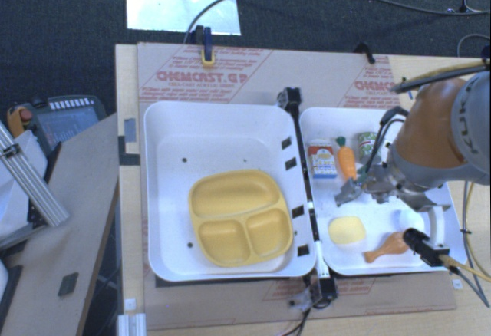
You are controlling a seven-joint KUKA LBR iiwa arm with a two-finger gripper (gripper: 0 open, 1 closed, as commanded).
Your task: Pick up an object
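Yellow tray (239, 216) in left bin; arm bent low over right bin (322, 121)

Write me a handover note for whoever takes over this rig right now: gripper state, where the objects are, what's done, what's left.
Gripper: over the right bin, low among the items; nothing seen between its fingers, and I can't tell if they are open or shut.
Right bin items: small carton and carrot side by side at the far end, green can beside them partly behind the arm, pale yellow round piece near the front, orange-brown piece at the front right.
Left bin: yellow divided tray.
Done: nothing lifted yet.
Left: grasp and lift one object.
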